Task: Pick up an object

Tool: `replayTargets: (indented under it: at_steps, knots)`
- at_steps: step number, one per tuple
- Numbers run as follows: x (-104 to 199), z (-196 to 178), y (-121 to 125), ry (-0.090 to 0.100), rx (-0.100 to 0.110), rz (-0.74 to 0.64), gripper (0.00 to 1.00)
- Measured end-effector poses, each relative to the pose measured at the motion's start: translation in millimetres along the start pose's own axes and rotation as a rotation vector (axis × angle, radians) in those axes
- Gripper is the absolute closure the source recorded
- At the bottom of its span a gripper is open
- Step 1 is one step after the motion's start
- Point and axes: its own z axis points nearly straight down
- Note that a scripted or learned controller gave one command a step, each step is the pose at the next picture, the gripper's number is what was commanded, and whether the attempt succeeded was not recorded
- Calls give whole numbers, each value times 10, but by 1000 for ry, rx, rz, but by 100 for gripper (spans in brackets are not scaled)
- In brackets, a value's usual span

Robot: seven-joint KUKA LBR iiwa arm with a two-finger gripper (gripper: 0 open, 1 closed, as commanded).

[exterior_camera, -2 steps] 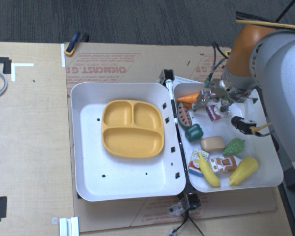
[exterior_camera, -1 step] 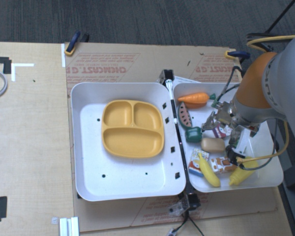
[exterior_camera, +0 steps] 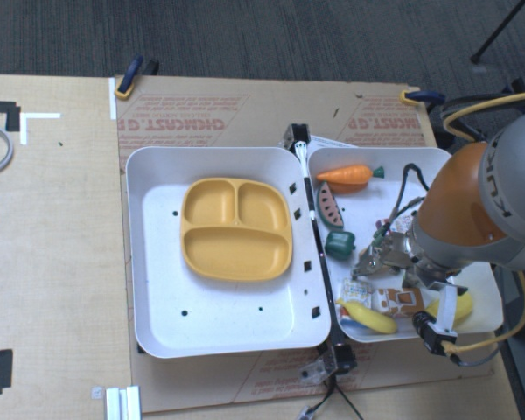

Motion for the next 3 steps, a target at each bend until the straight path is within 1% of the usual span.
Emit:
replayTargets:
  at_steps: [1,2,3]
  knots:
    - [16,1,587,-1,0,-302,0]
    - [16,-95,594,-1,0,-300,100]
    - [497,-1500,694,-2,0,-280,100]
